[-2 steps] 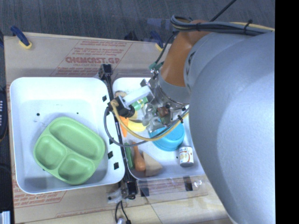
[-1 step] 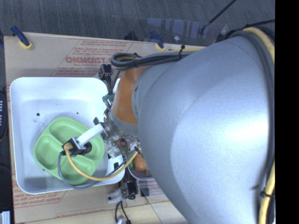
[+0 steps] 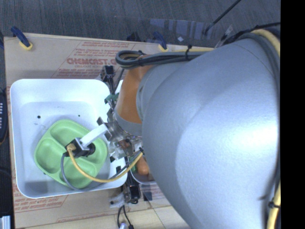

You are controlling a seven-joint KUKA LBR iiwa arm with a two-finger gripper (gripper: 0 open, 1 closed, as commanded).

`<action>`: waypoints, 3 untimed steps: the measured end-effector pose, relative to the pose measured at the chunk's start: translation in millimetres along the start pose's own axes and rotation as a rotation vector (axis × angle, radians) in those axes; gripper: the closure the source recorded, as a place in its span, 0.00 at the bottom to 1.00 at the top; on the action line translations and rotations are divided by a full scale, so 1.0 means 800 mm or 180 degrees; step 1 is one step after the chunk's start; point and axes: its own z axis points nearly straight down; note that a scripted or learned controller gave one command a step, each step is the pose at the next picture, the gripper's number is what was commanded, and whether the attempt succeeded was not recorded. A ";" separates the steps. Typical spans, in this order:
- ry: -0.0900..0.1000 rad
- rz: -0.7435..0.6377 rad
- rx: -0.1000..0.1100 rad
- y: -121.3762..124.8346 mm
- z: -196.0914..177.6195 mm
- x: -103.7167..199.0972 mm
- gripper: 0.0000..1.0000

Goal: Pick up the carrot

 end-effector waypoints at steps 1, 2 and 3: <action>-0.0023 -0.0036 0.0019 -0.002 -0.011 0.001 1.00; -0.0046 -0.0076 0.0037 -0.004 -0.022 0.002 1.00; -0.0071 -0.0118 0.0054 -0.007 -0.033 0.002 1.00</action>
